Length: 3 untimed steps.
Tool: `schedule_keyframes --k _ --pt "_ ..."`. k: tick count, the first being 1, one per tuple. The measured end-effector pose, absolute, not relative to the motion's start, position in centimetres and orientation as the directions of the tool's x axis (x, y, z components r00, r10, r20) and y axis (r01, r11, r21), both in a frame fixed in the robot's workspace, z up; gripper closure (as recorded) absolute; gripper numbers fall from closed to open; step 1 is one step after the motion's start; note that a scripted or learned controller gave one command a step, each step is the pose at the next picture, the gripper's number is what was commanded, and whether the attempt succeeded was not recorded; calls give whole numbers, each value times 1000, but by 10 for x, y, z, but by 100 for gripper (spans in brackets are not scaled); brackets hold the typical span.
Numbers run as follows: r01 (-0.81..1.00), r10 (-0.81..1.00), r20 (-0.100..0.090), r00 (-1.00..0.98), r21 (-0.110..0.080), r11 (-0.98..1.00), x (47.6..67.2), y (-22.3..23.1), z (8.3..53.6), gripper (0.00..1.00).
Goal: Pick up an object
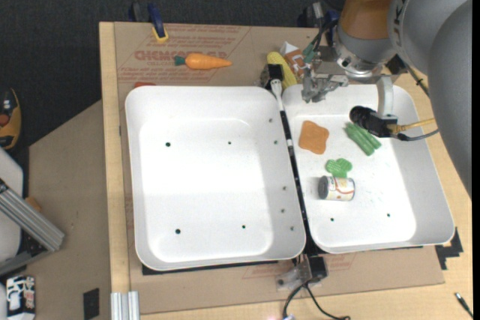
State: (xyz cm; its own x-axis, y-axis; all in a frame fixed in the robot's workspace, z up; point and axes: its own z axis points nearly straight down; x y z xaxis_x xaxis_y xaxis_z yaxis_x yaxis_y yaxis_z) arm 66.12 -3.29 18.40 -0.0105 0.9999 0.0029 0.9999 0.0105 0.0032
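Status: approach stage, pick not yet made. The gripper [318, 91] hangs over the far left corner of the right bin [394, 206], close to the divide between the two bins. From this slanted overhead angle I cannot tell whether it is open or closed. Every loose object in that bin lies on the floor, and none is raised, so I judge that nothing is in hand. The nearest candidate is the orange piece [313, 136], which lies near the gripper on its near side and close to the bin's left wall. It is a small, flat, roughly square item with rounded corners, of uniform orange colour, lying flat and touching nothing. Because it is so thin, I judge it would be awkward to pinch. The next move calls for a short shift toward it, a descent almost to the floor, and a closure across its narrow width, clear of the wall. Other objects in the bin: a green stick [363, 139] to the right of the orange piece, and a green tuft [339, 166] with a small can [337, 189] on its side just beside it. The can is bulkier and may give a surer hold. The left bin [202, 176] and a carrot [204, 62] on the board beyond it play no part at this stage.
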Motion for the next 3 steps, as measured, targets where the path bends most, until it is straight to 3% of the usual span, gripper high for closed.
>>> schedule_keyframes --k 1,2,3 --pt "1000 1000 1 -6 10 6 668 22 273 100" --pt "1000 1000 1 -2 7 2 645 34 317 100" --pt "1000 1000 4 -8 17 8 631 95 437 100"
